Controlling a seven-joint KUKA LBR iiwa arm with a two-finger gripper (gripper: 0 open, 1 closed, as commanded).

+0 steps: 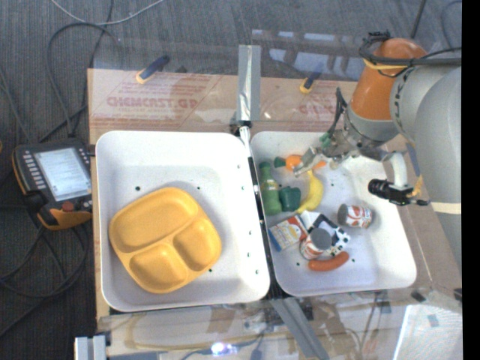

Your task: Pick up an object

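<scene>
The gripper (313, 160) is lowered into the right bin (390, 272) above a banana (313, 193) and small toys; whether its fingers are spread cannot be told. A yellow tray (165, 238) is seen in the left bin (127, 145).

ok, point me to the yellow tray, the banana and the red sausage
yellow tray (166, 238), camera view, on the ridge between its compartments, in the left bin.
banana (314, 193), camera view, mid-length of its curve, right bin.
red sausage (328, 262), camera view, middle of its body, near the right bin's front.
</scene>
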